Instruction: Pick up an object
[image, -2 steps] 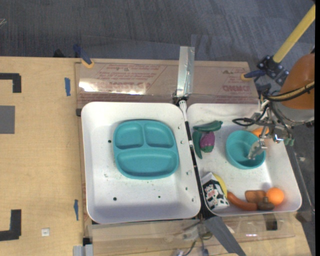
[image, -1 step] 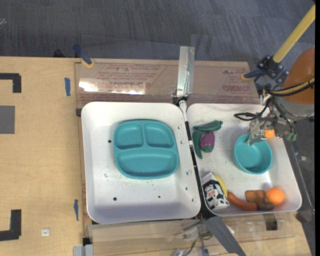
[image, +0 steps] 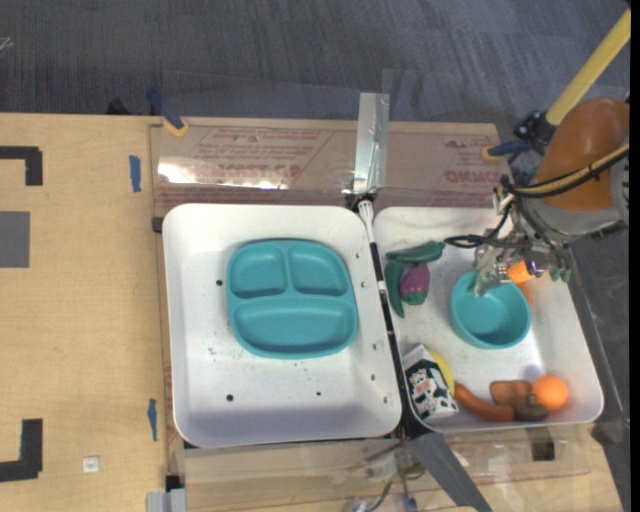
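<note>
In the camera view, the gripper (image: 492, 272) hung over the bowl (image: 489, 314) in the right bin (image: 578, 345), at its 12 o'clock rim. I cannot tell its grip state. The bowl looked light, stiff and slippery; the rim seemed the best hold.

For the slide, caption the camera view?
Gripper hovers over teal bowl in right bin; teal divided plate in left bin.

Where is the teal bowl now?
The teal bowl sits in the right bin, right of the purple eggplant, under the gripper.
</note>
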